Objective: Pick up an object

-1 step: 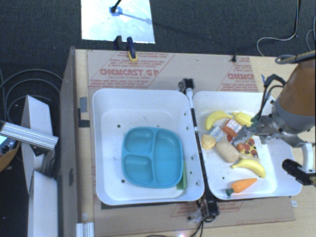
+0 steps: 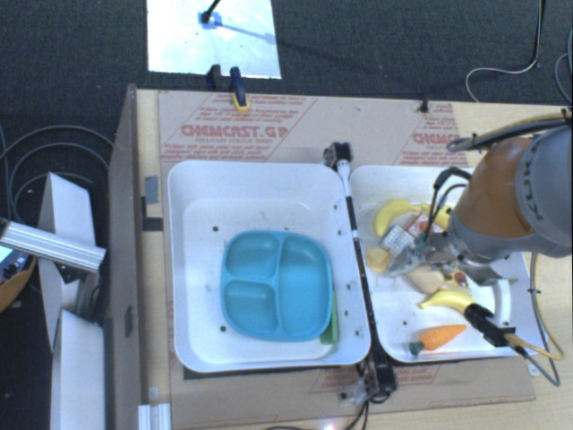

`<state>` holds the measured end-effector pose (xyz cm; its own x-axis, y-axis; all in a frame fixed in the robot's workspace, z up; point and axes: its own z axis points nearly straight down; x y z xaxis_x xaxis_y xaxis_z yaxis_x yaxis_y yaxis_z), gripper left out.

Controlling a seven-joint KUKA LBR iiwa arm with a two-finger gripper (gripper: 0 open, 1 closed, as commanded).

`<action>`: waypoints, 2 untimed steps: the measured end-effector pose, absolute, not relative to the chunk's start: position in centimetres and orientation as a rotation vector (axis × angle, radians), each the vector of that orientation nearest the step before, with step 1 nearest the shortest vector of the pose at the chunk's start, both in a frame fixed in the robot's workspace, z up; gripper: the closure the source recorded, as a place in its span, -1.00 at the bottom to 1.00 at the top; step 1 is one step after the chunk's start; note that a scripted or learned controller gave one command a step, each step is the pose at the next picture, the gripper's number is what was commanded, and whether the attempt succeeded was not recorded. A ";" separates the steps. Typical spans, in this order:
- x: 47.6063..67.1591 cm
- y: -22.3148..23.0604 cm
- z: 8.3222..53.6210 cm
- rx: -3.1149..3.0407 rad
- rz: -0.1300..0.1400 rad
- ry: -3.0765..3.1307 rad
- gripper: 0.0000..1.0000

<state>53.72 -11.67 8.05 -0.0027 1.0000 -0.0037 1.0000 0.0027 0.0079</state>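
The end effector (image 2: 414, 260) is found in the right bin (image 2: 398, 316), crowded by an upper banana (image 2: 394, 213) above it, and by a lower banana (image 2: 448, 300) and what seems a carrot (image 2: 440, 336) below it. Whether it is apart or together cannot be told.

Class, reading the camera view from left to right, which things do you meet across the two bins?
Blue divided plate → green piece at its right edge → upper banana → arm's orange band.

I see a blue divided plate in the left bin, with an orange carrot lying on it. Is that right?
Not quite. The blue divided plate is in the left bin, but the carrot is not on it. The camera view shows the carrot lying in the right bin, near its front edge, just below a banana.
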 end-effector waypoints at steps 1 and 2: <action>53.7 -11.7 9.6 2.214 0.008 2.219 1.00; 56.3 -4.6 19.0 2.203 0.014 2.230 1.00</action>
